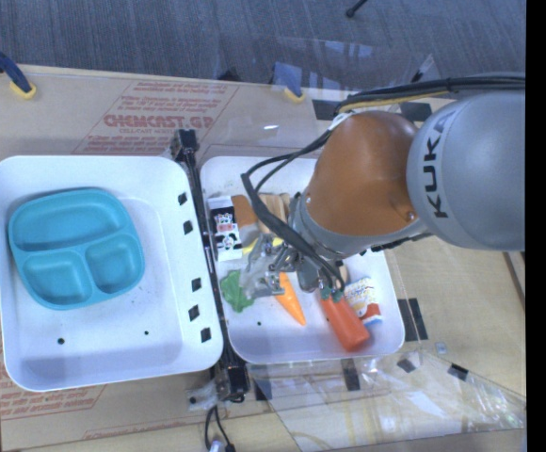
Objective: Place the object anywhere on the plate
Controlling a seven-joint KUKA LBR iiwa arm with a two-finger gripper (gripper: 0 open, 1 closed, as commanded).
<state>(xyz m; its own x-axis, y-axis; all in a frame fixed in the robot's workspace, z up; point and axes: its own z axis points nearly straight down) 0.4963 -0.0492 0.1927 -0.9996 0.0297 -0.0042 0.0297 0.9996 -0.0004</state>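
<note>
Two shallow white bins sit side by side on the counter (56,102). The left bin (28,347) holds a blue plate (73,245) with three compartments, lying toward the bin's upper left corner; nothing rests on the plate, and the rest of that bin's floor is bare white with a few small dark specks.

The right bin (386,332) holds a cluster of small items. A carrot (292,301) lies near the middle of the bin floor, tip pointing toward the lower right. Just to its left is a green leafy piece (235,295), close to the wall between the bins. To the right of the carrot lies a longer orange-red item (346,324), and touching its upper right side is a small white packet (363,299) with coloured print. A small card with black and red print (225,226) lies near the bin's left wall, and a tan wooden piece (271,205) pokes out from under the arm at the top.

The arm (461,172) reaches in from the right, its orange band over the right bin. The gripper (271,273) hangs low over the carrot's upper end and the green piece. It is too cluttered with cables and glare to tell how far apart it stands, or whether it has anything.
</note>
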